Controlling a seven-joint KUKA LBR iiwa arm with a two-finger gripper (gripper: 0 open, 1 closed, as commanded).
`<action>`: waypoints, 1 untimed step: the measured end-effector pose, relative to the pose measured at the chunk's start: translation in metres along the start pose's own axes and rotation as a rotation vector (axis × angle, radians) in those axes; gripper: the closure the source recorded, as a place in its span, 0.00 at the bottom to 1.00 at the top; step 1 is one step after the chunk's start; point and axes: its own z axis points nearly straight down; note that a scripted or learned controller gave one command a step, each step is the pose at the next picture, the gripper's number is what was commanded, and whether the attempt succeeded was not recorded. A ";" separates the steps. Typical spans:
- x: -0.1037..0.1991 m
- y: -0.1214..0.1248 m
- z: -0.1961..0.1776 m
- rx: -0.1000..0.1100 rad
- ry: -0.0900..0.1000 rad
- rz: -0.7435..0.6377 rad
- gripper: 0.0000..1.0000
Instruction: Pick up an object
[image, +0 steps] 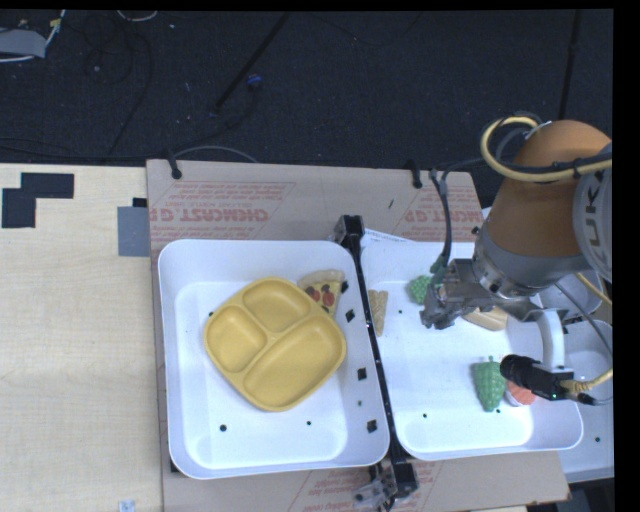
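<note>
In the right bin (450, 440) lay several small things: a green piece (419, 289) near the far left part, a tan block (489, 319) beside the arm's wrist, and a second green piece (488, 384) nearer the front, touching a small red-orange thing (520, 396); the claw (441, 310) stood low between the first green piece and the tan block, and I could not tell if it held anything; the grey and orange arm (545, 200) came in from the right; in the left bin (185, 400) rested a yellow divided plate (275, 343), with a pizza-slice toy (323, 290) at its far edge; both bins sat on the counter (70, 380).
</note>
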 end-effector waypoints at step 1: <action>0.042 -0.002 0.007 0.001 -0.001 0.001 1.00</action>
